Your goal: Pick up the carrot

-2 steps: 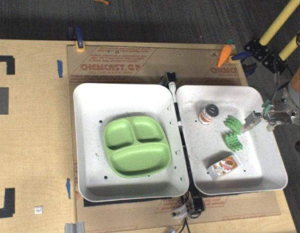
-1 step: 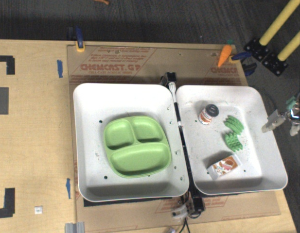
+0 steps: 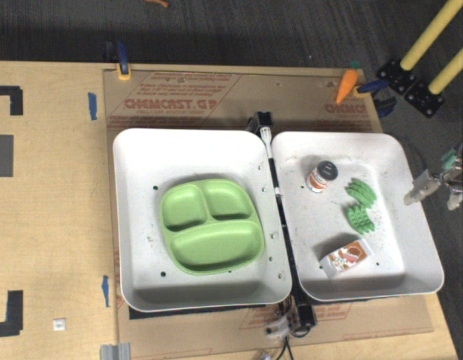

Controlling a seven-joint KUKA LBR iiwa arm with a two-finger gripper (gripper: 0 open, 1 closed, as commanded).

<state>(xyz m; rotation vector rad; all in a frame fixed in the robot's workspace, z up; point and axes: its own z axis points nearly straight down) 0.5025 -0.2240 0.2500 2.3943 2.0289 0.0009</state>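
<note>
We see the carrot (image 3: 347, 85) lying on the bench beyond the right bin (image 3: 411, 201), the gripper (image 3: 430, 186) at that bin's right rim, and a green plate (image 3: 211, 225) in the left bin (image 3: 141, 201).

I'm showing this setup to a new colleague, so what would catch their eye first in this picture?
Likely the green divided plate, bright in the left bin. Next, the right bin, which holds a small can, two green ridged pieces and a small box. The orange carrot lies outside both bins, on the board behind the right one, while the gripper sits at that bin's right edge.
</note>
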